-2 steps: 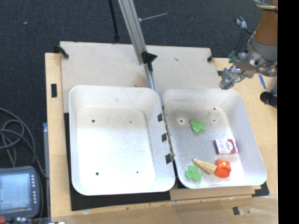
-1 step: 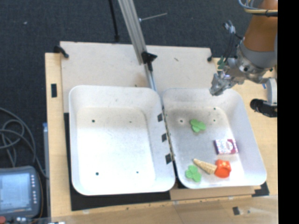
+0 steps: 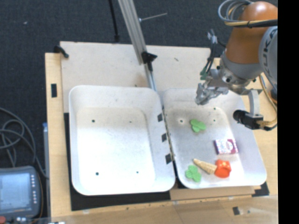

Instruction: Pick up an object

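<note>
Five small things lie in the right-hand shallow white plastic bin point(image 3: 243, 129), and any one of them would answer. My two-finger metal gripper point(image 3: 204, 97) hangs over that bin's far edge, toward its far left corner, with nothing between its tips; whether my jaws are spread or pressed together I cannot tell from this slant.

Nearest me is the small green clover-shaped toy piece point(image 3: 198, 125), lying flat in the far half of the bin, apart from the rest. I judge it light, stiff and thin, so I would close across its narrow waist and expect it to slide on the smooth floor. A second green lobed piece point(image 3: 193, 173) sits by the near edge. Just beside it lies the tan cone-shaped toy point(image 3: 203, 166), its wide end touching the orange-red rounded toy point(image 3: 223, 169); the cone tapers and may squirt out of a pinch, while the rounded one looks glossy. The purple and white small box point(image 3: 225, 146) near the right edge has flat parallel sides, probably the surest hold.

The left-hand white bin point(image 3: 117, 139) shows a speckled, scuffed floor.
</note>
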Controlling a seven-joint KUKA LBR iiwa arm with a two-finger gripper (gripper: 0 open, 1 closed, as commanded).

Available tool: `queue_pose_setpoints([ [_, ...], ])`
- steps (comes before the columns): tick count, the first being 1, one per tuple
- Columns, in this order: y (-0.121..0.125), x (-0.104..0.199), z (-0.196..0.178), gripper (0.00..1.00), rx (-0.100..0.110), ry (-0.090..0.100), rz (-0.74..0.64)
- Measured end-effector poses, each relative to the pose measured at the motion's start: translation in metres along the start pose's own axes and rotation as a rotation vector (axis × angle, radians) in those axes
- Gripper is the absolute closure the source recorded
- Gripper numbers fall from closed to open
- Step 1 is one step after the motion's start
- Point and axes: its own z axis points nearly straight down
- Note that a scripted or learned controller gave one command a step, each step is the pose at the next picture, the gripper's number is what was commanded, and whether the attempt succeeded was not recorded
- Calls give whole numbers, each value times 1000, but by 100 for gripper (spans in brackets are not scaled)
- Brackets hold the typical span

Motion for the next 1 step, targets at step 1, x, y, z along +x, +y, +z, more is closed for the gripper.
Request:
queue_pose_setpoints([
  [1, -23, 45, -6, 100, -1, 3, -2],
])
